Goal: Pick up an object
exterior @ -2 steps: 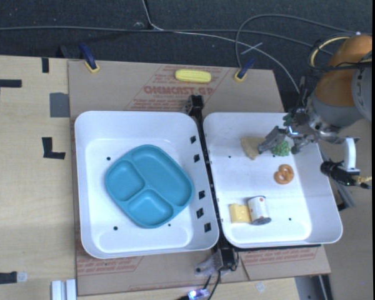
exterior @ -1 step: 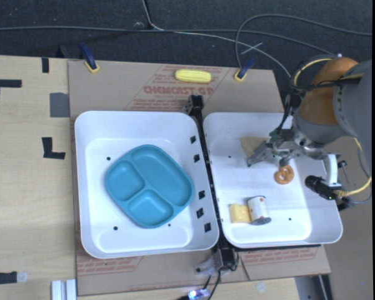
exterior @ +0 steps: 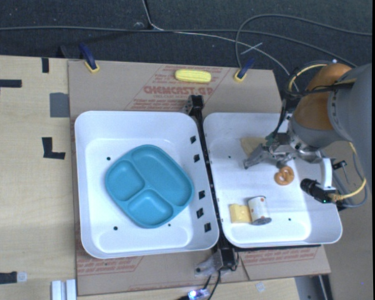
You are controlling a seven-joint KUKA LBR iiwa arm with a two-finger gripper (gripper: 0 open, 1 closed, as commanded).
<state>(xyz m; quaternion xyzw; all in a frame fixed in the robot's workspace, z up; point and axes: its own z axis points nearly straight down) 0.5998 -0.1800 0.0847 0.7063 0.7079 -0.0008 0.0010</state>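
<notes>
Since your claw [exterior: 260, 158] hangs spread and empty low in the right bin [exterior: 319, 233], you are at the approach step: next, centre it over the orange ring [exterior: 284, 177] just lower right, then close.

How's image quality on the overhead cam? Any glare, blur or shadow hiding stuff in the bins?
Camera view: lighting even and soft; the white bins are bright but not blown out. Blue tray reads clearly, with only faint shadow. Overall mildly soft and low in detail, so the small items beside the gripper blur; arm edge is fuzzy.
</notes>
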